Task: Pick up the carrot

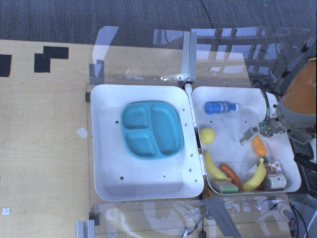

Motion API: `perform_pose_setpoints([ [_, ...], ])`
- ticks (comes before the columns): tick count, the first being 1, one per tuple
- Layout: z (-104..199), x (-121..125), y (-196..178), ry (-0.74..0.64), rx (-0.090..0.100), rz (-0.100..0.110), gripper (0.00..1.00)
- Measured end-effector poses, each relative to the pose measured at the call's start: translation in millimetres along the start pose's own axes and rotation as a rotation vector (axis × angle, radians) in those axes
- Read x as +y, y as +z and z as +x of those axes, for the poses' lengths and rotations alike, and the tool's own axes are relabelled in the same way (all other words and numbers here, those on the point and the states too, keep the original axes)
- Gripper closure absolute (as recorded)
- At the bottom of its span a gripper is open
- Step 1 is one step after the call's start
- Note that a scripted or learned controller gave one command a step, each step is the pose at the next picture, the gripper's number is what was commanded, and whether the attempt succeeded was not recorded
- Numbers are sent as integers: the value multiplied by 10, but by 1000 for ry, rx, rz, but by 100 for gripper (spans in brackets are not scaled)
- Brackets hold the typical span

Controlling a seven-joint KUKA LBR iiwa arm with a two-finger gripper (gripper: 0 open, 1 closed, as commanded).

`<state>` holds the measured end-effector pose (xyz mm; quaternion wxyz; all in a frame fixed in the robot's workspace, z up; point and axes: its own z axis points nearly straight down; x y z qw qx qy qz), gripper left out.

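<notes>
My hand (258, 131), whose grip state I cannot tell, sits just above the carrot (259, 146) in the right bin (247, 94), so I should descend straight, straddle it, avoiding the banana (255, 176).

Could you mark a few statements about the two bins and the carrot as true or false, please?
1. The carrot lies in the right bin. True.
2. The blue bottle stands upright. False: it lies on its side near the right bin's far wall.
3. The blue divided plate sits in the left bin. True.
4. The end effector is over the left bin. False: it is over the right bin, just beside the carrot.
5. The yellow ball rests on the plate. False: it is in the right bin, near the divider.
</notes>
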<state>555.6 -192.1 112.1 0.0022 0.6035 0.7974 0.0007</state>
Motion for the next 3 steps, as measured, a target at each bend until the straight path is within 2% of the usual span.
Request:
perform_pose_setpoints([
  [1,-116,-66,231,-134,-2,-6,0],
  [2,-109,-33,108,-136,-4,-12,100],
  [3,-110,-33,108,-136,-4,-12,0],
])
